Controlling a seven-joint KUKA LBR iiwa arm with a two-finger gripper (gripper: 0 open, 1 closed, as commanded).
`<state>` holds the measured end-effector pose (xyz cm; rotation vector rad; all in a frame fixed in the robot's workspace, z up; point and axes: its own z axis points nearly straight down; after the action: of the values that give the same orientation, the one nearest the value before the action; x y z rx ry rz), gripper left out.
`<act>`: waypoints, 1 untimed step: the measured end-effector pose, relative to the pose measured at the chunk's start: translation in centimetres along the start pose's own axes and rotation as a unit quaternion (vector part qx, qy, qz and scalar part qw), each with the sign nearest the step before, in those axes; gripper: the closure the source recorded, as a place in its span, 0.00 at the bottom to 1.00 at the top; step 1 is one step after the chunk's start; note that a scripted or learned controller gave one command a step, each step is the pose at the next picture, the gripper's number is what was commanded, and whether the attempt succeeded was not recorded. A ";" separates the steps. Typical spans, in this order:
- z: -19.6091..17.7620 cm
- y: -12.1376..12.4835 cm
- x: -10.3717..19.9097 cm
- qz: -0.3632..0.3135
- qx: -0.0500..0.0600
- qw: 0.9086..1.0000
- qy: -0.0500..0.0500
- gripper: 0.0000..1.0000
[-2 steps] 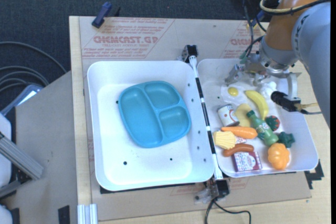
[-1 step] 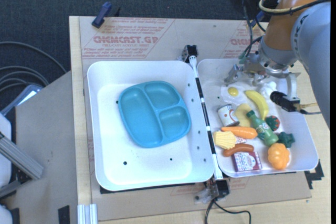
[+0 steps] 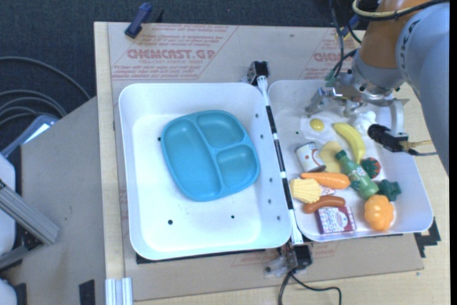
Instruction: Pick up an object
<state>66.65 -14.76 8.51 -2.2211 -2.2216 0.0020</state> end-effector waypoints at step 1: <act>0.0 0.0 0.4 0.000 0.000 1.000 0.000 0.00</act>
<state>66.65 -14.36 8.50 -2.2205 -2.2212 0.0025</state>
